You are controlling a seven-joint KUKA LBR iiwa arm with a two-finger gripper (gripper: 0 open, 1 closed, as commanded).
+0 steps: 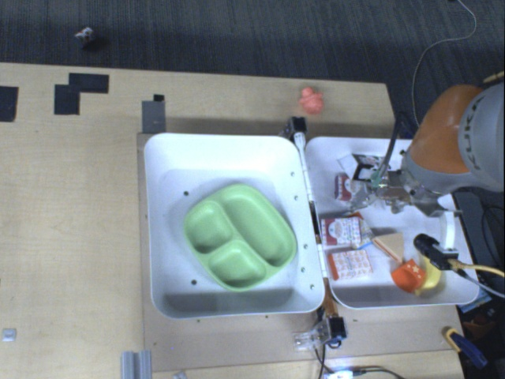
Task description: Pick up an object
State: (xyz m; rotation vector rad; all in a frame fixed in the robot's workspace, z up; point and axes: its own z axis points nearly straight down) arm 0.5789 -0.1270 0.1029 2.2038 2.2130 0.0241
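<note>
Gripper (371, 184) low in right bin (465, 294), upper part; finger state can't tell. Red packets (344, 231) just below it, orange toy (407, 275) lower right. Green divided plate (239, 234) in left bin (170, 164).

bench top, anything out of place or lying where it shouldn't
One thing stands out: a small pink object lies on the wooden bench just beyond the bins' far edge, outside both. The green divided plate sits tilted in the left bin.
</note>
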